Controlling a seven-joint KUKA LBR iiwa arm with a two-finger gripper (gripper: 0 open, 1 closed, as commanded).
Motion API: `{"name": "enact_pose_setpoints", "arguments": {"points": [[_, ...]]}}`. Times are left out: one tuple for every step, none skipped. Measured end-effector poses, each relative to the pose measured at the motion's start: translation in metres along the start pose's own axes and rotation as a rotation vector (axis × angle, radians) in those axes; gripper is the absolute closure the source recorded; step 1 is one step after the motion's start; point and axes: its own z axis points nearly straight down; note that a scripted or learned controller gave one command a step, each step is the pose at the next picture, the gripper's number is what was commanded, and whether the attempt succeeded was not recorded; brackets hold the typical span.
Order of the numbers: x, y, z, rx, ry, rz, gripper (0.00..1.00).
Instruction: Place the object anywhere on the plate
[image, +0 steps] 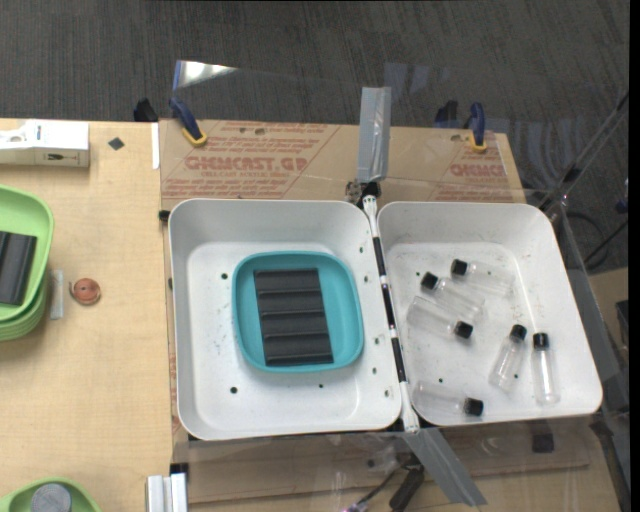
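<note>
You look down on a wooden bench (100, 400) that bears two shallow white bins side by side. The left bin (200, 400) holds a teal plate (246, 335) near its middle, and a dark ribbed insert (292, 316) lies inside the plate and covers most of its floor. The right bin (570, 350) holds the objects for the task: several small clear vials with black caps, scattered loose and mostly lying flat. One vial (540, 368) lies close to the right wall, another (507, 358) is just beside it, and one (445, 318) lies near the middle. Near the back of the bin you see two black caps (459, 268), and one more cap (474, 406) lies near the front edge. Behind the bins there is a brown cardboard sheet (250, 165) held by clamps, and at the left edge of the bench a green tray (30, 215).

About the arm and its fingers I can tell you nothing from here, so I cannot say if they are open or closed.

I judge that the task is at its very start: nothing is picked, and every vial is in the right bin. The next move calls for choosing one vial that lies apart from the others, coming down over it, closing across its narrow body, and then carrying it over the divider to the plate.
</note>
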Motion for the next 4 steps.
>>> {"name": "enact_pose_setpoints", "arguments": {"points": [[0.031, 0.037, 0.000, 0.001, 0.000, 0.081, 0.00], [0.074, 0.078, 0.000, 0.001, 0.000, 0.167, 0.00], [0.056, 0.072, 0.000, 0.002, 0.000, 0.285, 0.00], [0.065, 0.085, 0.000, 0.001, 0.001, 0.399, 0.00]]}}
